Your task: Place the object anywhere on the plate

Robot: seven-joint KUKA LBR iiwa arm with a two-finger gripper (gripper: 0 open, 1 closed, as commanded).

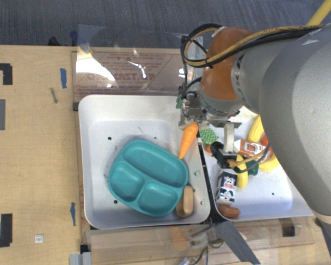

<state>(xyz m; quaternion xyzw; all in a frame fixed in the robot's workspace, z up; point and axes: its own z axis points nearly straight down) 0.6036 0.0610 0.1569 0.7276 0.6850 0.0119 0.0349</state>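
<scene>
a bread roll (185, 201) leans against the left bin's (94, 164) front wall.

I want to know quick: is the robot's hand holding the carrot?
Gripper: it sits right above the carrot, but whether it grips it cannot be told.

Bench (27, 164) (tan wood) bears two white bins (94, 148).

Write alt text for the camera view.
A grey robot arm's end effector hangs over the left white bin with an orange toy carrot just below it, beside a teal divided plate. The right bin holds mixed toy food.
</scene>
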